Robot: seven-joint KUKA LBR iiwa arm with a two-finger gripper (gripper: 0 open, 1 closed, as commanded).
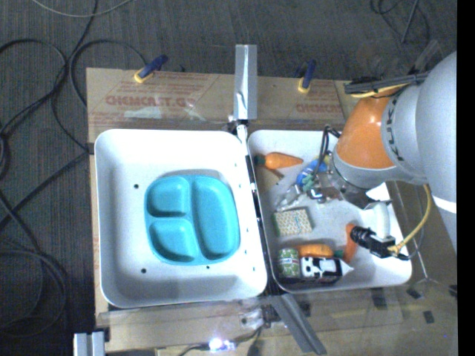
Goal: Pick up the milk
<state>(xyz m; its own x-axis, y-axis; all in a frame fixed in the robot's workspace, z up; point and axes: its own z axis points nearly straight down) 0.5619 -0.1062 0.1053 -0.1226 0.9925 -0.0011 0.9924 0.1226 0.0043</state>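
The milk carton [322, 271], a small black-and-white box with cow-like patches, is lying on its side at the lower edge of the right bin [397, 277], beside a green can [289, 262] and under an orange piece [317, 250]. It is judged light, stiff and crushable, best taken across its narrower faces. The gripper [312, 186] is hanging over the bin's upper middle; its opening cannot be told.

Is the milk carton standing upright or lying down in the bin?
Lying down: the milk carton rests on its side along the right bin's near wall.

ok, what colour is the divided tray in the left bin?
Light blue, plain with no pattern: the divided tray shows clearly in the camera view, lying in the white left bin.
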